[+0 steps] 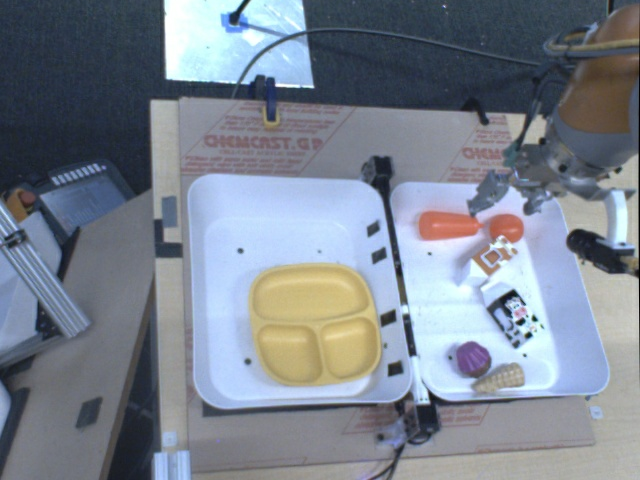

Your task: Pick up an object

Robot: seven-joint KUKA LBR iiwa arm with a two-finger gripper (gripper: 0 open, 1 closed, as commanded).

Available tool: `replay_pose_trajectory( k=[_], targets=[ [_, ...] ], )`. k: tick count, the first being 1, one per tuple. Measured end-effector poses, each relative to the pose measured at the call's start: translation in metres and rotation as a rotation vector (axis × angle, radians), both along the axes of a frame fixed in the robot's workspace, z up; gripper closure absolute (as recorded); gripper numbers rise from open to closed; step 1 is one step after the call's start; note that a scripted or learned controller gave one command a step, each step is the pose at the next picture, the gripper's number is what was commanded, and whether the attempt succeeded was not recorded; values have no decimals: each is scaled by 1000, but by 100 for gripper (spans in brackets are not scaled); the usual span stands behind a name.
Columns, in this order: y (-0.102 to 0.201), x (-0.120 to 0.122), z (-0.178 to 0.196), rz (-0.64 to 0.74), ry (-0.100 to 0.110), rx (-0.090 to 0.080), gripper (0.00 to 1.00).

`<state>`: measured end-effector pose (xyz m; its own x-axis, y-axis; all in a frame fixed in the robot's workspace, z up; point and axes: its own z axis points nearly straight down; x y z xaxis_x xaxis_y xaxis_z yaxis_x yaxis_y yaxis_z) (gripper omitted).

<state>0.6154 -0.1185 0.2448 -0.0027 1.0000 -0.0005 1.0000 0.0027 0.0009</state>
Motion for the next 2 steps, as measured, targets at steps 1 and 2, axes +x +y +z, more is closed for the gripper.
replay_pose_trajectory(
  k=[1,2],
  targets=[
    [-1,-10,-53,-1,4,1,0],
    [-1,-11,-115,-2,4,1,0]
  ],
)
